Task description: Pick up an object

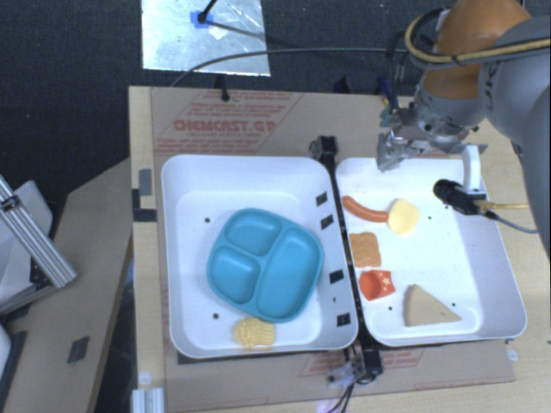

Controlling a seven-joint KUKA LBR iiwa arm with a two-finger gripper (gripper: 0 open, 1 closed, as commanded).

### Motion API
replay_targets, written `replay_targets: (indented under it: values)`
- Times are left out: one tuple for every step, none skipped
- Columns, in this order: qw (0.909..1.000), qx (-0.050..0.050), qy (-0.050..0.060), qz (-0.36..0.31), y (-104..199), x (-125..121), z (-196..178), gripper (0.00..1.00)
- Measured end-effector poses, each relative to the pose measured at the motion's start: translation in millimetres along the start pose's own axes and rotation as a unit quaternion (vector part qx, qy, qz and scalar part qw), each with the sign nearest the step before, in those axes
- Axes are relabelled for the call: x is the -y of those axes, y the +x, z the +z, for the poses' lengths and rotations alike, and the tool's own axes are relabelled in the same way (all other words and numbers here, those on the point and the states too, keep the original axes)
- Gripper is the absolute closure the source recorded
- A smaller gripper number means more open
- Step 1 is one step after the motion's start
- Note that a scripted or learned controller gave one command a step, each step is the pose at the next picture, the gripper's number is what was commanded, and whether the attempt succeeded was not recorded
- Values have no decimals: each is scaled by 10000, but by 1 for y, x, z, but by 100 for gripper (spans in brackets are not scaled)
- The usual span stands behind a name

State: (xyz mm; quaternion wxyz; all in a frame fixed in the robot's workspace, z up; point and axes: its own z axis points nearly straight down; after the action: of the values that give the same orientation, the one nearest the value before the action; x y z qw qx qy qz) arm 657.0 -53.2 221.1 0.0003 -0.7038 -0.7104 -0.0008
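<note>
Red "CHEMCAST GP" print on brown board (225, 120).

Arm (504, 58) cut off by the right and top picture edges; only wrist and orange band in frame. Claw (389, 157) small and blurred above the right bin's (508, 312) far rim; finger gap unreadable. Metal frame (30, 243) cropped at the left edge. Cable cluster (353, 377) at the table's (103, 231) near edge too small to resolve.
</note>
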Motion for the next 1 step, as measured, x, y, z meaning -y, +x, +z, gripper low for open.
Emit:
replay_targets:
  values:
    - [10000, 3, -4, 2, 43, 16, -7, 100]
